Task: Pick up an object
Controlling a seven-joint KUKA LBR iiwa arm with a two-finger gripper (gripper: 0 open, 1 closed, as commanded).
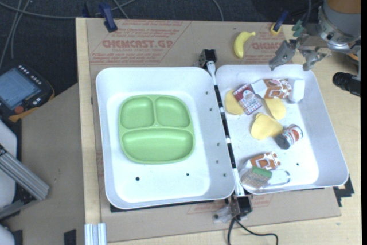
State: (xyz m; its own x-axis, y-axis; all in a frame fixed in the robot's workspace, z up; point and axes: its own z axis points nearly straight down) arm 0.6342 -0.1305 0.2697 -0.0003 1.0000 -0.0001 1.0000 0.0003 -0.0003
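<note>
Gripper (297, 58) hangs above the far edge of the right bin (321, 149), fingers spread and nothing between them. We see the banana (243, 43) on the bench just beyond that bin, left of the gripper and apart from it. In the right bin lie a carton (277, 89), a red packet (248, 98), yellow pieces (265, 126), a can (288, 136) and a bag (261, 170). The left bin (114, 181) holds a green tray (156, 128).
</note>
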